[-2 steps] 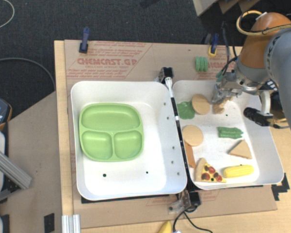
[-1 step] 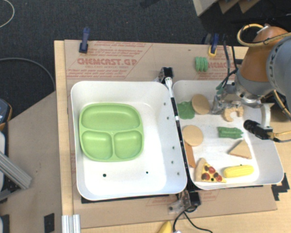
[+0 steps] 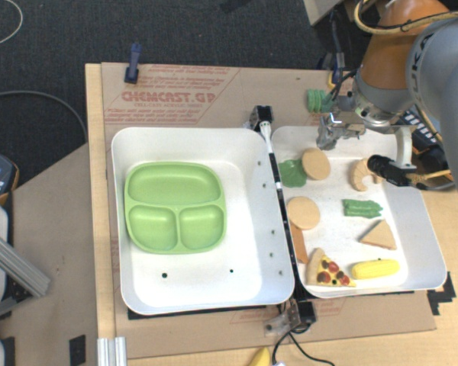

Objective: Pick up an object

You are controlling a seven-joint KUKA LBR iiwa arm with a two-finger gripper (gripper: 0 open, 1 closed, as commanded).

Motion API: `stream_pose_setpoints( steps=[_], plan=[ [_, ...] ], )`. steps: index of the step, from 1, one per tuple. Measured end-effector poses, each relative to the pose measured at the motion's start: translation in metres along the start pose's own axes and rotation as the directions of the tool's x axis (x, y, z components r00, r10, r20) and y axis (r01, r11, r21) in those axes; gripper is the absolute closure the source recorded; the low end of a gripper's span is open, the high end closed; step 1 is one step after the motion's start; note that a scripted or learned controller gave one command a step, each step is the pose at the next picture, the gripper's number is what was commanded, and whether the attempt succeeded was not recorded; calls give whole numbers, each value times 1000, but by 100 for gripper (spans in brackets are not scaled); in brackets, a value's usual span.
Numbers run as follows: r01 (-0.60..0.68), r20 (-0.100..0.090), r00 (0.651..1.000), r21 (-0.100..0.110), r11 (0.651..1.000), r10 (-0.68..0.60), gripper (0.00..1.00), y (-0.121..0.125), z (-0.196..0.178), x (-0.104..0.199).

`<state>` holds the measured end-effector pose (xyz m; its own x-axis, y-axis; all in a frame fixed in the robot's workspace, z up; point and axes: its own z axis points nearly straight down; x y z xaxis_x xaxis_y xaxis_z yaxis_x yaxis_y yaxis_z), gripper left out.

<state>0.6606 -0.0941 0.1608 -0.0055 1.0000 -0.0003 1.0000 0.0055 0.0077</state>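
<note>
Round cookie [image 3: 316, 164] lies in the right bin [image 3: 420, 227] near its 11 o'clock corner, just below the fingers [image 3: 332, 134], which hang apart with nothing between them. At 9 o'clock, the left bin [image 3: 130, 273] carries a green divided plate [image 3: 175, 207].

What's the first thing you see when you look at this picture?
Probably the big green tray with three sections, sitting in the left bin. Next, the toy food scattered in the right bin, like the pizza slice and the banana near its front edge. The claw hangs over that bin's back corner.
</note>
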Motion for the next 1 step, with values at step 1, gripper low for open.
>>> stream_pose_setpoints(
  steps=[1],
  plan=[
    [0, -2, 1000, 5, 1000, 0, 100, -37, -67, 60]
  ],
)
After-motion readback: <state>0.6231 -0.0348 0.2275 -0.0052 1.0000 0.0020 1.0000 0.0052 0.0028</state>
